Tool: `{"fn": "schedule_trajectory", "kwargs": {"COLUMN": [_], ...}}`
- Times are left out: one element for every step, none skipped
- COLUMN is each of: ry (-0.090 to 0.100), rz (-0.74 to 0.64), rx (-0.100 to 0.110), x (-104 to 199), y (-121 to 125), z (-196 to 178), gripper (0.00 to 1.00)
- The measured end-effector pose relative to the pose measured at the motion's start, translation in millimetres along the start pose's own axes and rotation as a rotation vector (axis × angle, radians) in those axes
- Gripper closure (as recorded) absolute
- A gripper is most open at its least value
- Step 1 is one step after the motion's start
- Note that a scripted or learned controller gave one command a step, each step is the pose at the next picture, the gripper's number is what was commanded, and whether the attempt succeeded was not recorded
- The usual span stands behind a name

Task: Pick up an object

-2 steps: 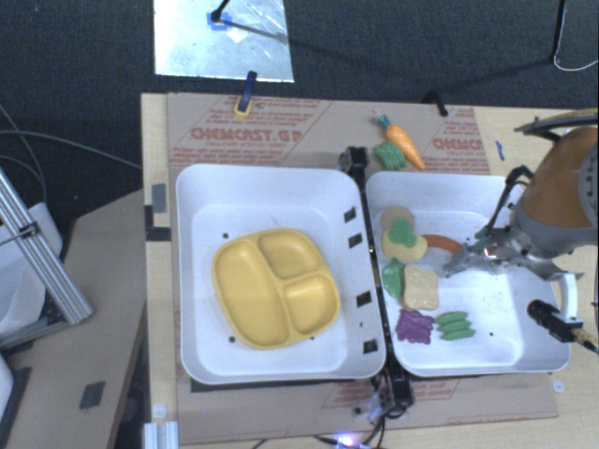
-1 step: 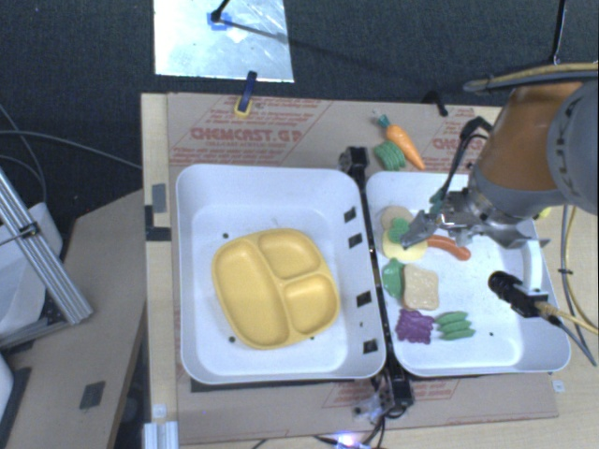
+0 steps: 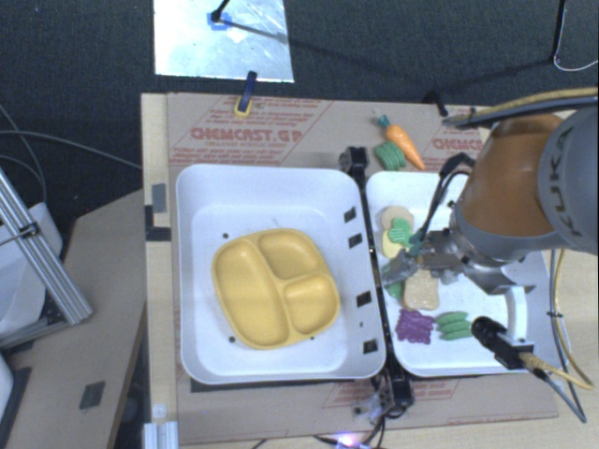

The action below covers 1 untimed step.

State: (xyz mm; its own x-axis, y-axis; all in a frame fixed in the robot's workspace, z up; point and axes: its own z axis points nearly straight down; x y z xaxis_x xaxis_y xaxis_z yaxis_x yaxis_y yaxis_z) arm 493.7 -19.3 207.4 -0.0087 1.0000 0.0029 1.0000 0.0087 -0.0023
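Note:
My gripper [image 3: 408,266] hangs low over the left part of the right bin [image 3: 468,363], amid the toy foods. Just below it lies a tan slice of bread [image 3: 422,294]. Above it, near the bin's top left, sit a pale round piece [image 3: 395,219], a small green piece [image 3: 401,235] and a yellow piece [image 3: 389,247]. Purple grapes [image 3: 415,326] and a green pod [image 3: 453,325] rest toward the front of that bin. The grey and orange arm [image 3: 510,195] hides the bin's right side. Nothing can be seen held in the gripper.
The left bin [image 3: 201,195] holds a yellow divided plate [image 3: 274,286]. An orange carrot [image 3: 404,140] and a green toy [image 3: 389,156] lie on the cardboard behind the right bin. A black clamp [image 3: 354,160] sits at the divider between the bins.

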Motion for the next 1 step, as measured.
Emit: {"fn": "schedule_trajectory", "kwargs": {"ry": [-0.004], "rz": [0.016], "rx": [0.002], "x": [-78.7], "y": [-9.5], "z": [128.8], "gripper": [0.0]}}
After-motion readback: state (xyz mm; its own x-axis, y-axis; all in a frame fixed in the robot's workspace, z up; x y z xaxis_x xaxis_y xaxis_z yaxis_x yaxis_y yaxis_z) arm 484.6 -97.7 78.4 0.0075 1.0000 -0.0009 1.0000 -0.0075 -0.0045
